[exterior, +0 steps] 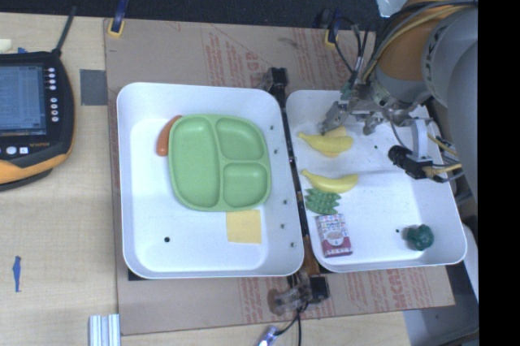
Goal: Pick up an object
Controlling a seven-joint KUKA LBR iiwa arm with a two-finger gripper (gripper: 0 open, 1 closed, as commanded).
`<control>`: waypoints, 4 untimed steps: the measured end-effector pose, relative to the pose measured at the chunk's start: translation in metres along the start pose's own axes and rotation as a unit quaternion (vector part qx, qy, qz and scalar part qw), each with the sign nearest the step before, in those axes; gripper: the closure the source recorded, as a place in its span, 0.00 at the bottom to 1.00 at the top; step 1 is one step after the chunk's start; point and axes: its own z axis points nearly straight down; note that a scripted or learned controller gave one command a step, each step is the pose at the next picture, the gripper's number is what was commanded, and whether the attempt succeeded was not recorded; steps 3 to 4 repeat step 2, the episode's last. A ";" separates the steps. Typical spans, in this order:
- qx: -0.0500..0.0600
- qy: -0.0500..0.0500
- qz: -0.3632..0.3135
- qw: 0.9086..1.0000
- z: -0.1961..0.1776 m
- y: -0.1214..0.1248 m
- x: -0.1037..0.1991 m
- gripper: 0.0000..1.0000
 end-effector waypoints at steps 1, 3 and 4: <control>-0.003 0.000 0.002 1.000 0.011 0.000 -0.027 0.00; -0.001 0.000 0.002 1.000 0.011 -0.021 -0.009 0.00; -0.001 0.000 0.002 1.000 0.011 -0.021 -0.009 0.00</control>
